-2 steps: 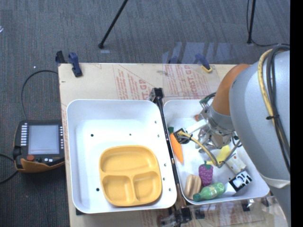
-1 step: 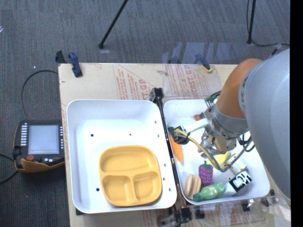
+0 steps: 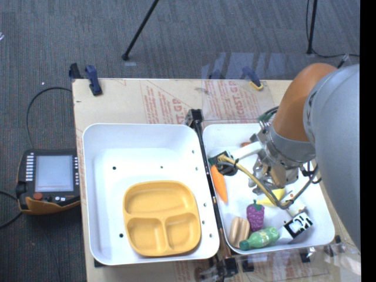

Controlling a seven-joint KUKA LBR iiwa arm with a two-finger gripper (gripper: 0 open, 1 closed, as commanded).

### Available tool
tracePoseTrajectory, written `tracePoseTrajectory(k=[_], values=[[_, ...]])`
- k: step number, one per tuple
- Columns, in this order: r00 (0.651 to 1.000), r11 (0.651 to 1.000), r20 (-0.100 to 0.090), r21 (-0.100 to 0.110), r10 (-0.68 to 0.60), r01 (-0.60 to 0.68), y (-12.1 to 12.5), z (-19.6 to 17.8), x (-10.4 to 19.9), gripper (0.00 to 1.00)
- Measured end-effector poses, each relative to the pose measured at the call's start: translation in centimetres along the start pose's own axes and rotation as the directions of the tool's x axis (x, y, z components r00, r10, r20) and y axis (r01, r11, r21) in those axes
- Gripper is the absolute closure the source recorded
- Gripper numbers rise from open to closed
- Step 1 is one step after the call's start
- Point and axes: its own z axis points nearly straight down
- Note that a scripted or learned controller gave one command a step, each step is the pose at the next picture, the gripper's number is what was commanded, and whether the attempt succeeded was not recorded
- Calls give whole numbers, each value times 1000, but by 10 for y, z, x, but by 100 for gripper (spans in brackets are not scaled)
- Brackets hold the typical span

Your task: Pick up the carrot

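The orange carrot (image 3: 219, 184) lies lengthwise along the left wall of the right bin (image 3: 325, 204), its tip pointing toward the front. My gripper (image 3: 262, 180) hangs over the middle of that bin, to the right of the carrot and apart from it. The wrist and arm hide the gripper's end, and nothing is visibly held.
Purple grapes (image 3: 255, 215), a tan bread piece (image 3: 237, 230), a green bottle (image 3: 261, 238), a yellow piece (image 3: 273, 198) and a black-and-white block (image 3: 298, 225) share the right bin's front. The left bin (image 3: 100, 157) holds a yellow divided plate (image 3: 161, 217).
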Motion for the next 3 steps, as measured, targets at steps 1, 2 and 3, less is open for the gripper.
tracePoseTrajectory(k=[1, 2, 3], values=[[1000, 1000, 10, 2, -3, 3, -88, 47, -26, 100], [1000, 1000, -4, 2, 13, -13, -130, -29, -4, 100], [1000, 1000, -7, -1, -17, 17, -132, -106, 49, 100]])
